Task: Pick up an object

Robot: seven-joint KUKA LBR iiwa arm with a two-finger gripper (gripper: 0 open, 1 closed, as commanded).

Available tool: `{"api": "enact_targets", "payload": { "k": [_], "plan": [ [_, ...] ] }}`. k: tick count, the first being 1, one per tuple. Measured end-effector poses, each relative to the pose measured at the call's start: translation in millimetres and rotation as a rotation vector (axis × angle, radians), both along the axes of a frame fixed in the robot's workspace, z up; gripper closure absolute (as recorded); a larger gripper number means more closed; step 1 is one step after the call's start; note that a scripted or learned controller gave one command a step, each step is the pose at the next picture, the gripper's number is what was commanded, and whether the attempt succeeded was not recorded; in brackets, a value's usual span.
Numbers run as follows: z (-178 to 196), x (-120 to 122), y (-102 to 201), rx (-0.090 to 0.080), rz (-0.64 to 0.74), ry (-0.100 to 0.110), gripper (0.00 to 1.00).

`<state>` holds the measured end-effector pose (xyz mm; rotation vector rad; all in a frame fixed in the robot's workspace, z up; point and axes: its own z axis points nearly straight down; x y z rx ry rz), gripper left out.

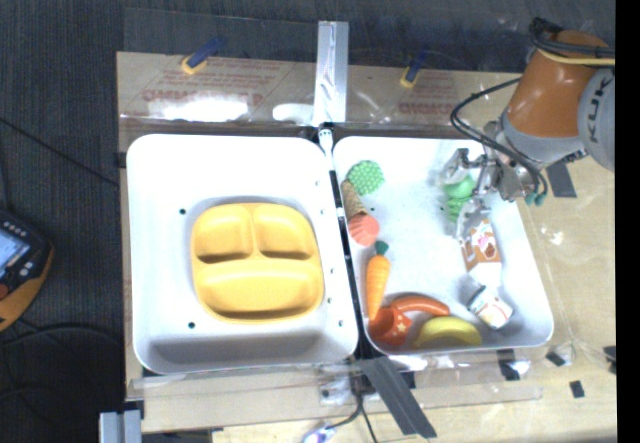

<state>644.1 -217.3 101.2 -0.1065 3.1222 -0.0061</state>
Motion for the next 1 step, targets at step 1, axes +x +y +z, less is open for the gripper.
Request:
{"api": "enact_targets", "payload": {
  "k": [1],
  "plan": [
    [-12.3,12.0,50.2,0.002,0.034,0.007,0.00]
  ]
}}
